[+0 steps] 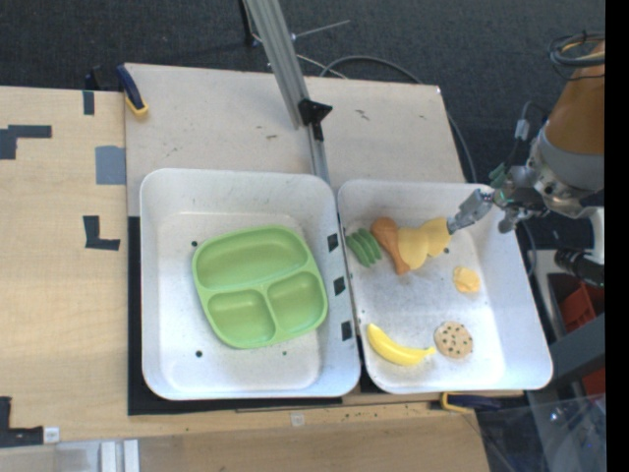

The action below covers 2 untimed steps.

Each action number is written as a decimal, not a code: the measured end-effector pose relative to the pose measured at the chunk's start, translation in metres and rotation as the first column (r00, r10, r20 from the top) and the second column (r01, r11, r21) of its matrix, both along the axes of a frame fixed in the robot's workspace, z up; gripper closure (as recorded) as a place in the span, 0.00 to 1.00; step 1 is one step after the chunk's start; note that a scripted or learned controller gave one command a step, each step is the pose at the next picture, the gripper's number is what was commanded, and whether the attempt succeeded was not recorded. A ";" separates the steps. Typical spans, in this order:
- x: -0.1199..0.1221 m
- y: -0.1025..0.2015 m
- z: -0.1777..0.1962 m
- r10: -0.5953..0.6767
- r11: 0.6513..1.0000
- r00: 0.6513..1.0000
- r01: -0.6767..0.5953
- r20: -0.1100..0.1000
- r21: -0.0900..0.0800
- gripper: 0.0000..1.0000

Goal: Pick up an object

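Note:
The right bin (pixel 511 293) holds several toy foods. A green ribbed piece (pixel 364 247) lies by its left wall, and an orange and yellow piece (pixel 408 244) sits just right of it. There is also a small yellow lump (pixel 467 280), a speckled cookie (pixel 453 339) and a banana (pixel 398 347) near the front. My gripper (pixel 472 209) hangs over the bin's back right part, just right of the orange and yellow piece and close to its yellow end. I see nothing held in it.
A green divided plate (pixel 260 285) lies in the left bin (pixel 157 264). A slanted metal post (pixel 280 47) rises behind the bins, above their shared wall. The grey and orange arm (pixel 575 136) stands at the right edge.

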State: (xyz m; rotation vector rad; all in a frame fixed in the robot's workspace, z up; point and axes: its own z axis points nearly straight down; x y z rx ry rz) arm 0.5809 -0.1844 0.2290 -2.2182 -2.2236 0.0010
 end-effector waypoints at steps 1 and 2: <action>0.000 0.000 0.000 0.000 1.000 1.000 0.000 0.000 0.000 0.00; -0.001 0.002 -0.065 -0.001 1.000 1.000 0.001 -0.007 0.001 0.00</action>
